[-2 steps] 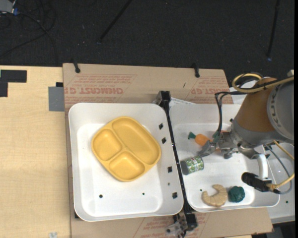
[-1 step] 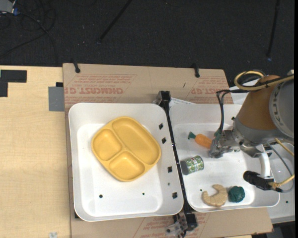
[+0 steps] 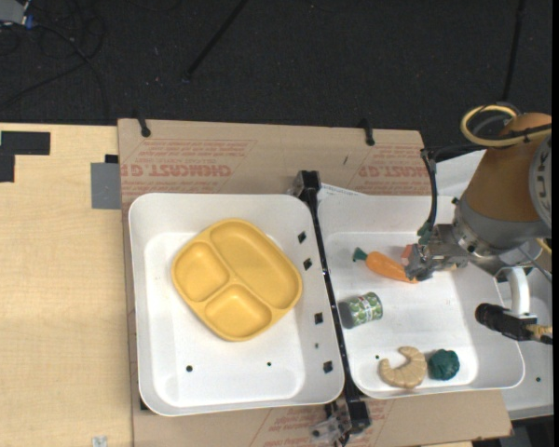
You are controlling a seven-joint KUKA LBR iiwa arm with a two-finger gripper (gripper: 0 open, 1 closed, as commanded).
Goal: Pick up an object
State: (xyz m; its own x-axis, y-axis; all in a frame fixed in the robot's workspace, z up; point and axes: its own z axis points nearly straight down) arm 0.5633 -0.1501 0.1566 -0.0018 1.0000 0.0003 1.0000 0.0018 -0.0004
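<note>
- Fingers sit low in the right bin, at the carrot's right end, touching or nearly so; I can't tell their opening or any hold.
- Carrot lies flat, green top pointing left; can just below it.
- My plan: close across the carrot's width, lift straight, avoid the can.
- Arm enters from the right, wrist bent downward.

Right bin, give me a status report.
Gripper down at carrot's right end, grip unclear. Can, croissant, teal ball lie apart.
</note>
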